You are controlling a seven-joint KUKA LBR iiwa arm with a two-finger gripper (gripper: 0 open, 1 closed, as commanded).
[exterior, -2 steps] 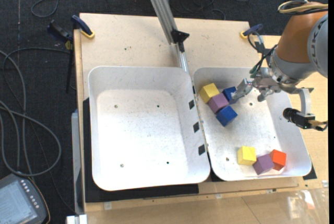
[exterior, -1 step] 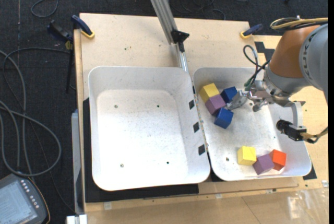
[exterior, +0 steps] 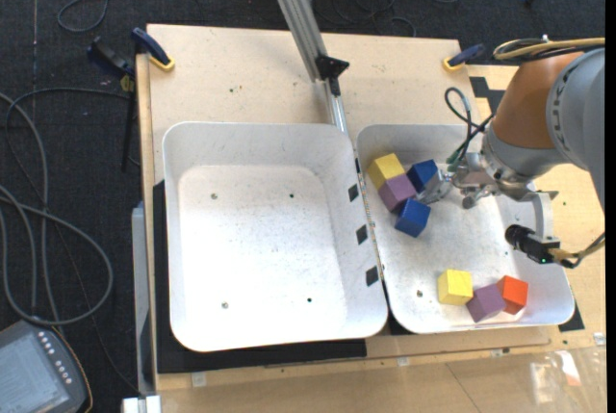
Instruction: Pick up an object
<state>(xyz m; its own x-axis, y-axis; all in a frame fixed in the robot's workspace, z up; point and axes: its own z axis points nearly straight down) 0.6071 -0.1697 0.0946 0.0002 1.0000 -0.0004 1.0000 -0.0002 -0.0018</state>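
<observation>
Gripper (exterior: 438, 187) reaches into the right bin (exterior: 544, 291) from the right and sits at a blue cube (exterior: 423, 174); whether it grips is hard to tell. Left bin (exterior: 192, 146) lies beside. Near this cube are yellow (exterior: 387, 167), purple (exterior: 396, 193) and another blue cube (exterior: 413, 217). At the front edge stand yellow (exterior: 455, 286), purple (exterior: 485, 301) and orange (exterior: 515, 292) cubes; the orange one partly hides the purple.

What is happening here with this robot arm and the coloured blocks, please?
The arm reaches in from the right over the right bin, and its gripper is down at a cluster of blocks there: a yellow block, a purple block and two blue blocks. Nothing is visibly lifted yet. Nearer the front of the same bin lie another yellow block, a purple one and an orange block. The left bin sits beside it.
</observation>
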